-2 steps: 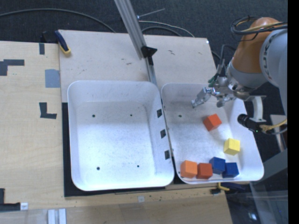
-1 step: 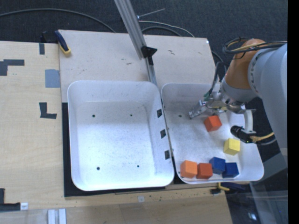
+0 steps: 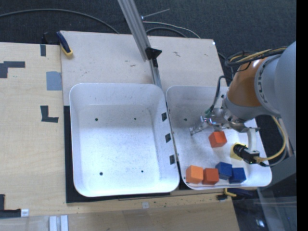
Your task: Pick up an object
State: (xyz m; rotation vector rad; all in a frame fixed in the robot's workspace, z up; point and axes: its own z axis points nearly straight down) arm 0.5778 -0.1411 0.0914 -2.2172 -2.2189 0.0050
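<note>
From above, two white bins sat side by side on the worktop (image 3: 120, 52). The left bin (image 3: 77, 129) showed only bare speckled floor. The right bin (image 3: 185, 100) held five blocks: an orange-red cube (image 3: 218, 139) mid-bin, then along the near wall an orange cube (image 3: 194, 174), a red-orange cube (image 3: 211, 176) and two blue cubes (image 3: 224, 169) (image 3: 237, 175). No readable writing. The gripper (image 3: 198, 128) hung just beside the mid-bin cube; whether its jaws were spread, I couldn't tell.

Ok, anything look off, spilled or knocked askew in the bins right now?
Nothing stands out. All the blocks sit inside the right bin: one orange block alone beside the gripper, and four more, orange and blue, in a row along the near wall.
</note>
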